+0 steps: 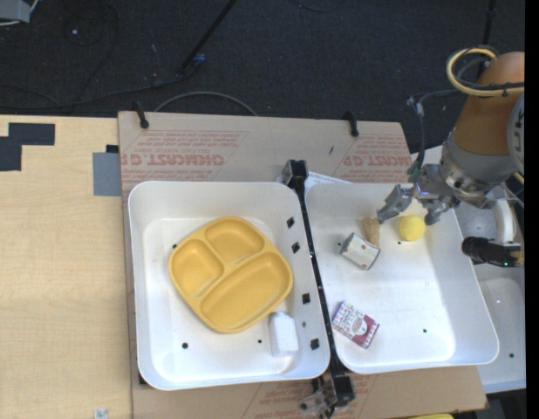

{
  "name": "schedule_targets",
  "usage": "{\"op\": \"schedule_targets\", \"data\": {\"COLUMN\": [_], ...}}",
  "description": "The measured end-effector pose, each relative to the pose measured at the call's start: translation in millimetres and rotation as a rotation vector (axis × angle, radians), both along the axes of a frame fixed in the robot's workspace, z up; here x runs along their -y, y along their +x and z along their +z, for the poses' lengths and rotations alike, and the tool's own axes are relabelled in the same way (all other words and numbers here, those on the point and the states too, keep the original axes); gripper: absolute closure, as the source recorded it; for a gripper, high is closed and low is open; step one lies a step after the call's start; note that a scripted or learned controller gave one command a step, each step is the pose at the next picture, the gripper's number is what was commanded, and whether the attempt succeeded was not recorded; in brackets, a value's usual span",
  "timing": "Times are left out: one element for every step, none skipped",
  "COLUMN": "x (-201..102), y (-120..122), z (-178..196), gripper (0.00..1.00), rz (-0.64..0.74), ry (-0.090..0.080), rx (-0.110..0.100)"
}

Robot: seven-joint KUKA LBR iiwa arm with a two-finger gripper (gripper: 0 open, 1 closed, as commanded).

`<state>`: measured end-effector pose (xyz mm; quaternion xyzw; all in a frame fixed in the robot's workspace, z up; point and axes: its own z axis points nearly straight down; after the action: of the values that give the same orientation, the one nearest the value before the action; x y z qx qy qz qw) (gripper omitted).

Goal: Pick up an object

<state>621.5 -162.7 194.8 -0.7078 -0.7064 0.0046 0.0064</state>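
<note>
Camera view has the gripper (415, 206) hanging over the far right corner of the right bin (466, 343), fingers spread wide and nothing between them. A small yellow ball (412, 228) sits right under it, just below the fingertips. Close by on the left are a tan chunk (371, 229) and a little white box (360, 251), and a pink-and-white packet (354, 325) lies nearer the front. Over in the left bin (147, 356) there's a yellow divided plate (230, 274) plus a white bottle (283, 333).
</note>
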Motion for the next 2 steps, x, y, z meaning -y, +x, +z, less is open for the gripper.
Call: {"op": "schedule_targets", "data": {"x": [0,-3], "y": [3,3], "z": [9,-34], "gripper": [0.0,0.0], "rz": [0.002,0.003], "ry": [-0.002,-0.002], "rx": [0.013,0.009]}}
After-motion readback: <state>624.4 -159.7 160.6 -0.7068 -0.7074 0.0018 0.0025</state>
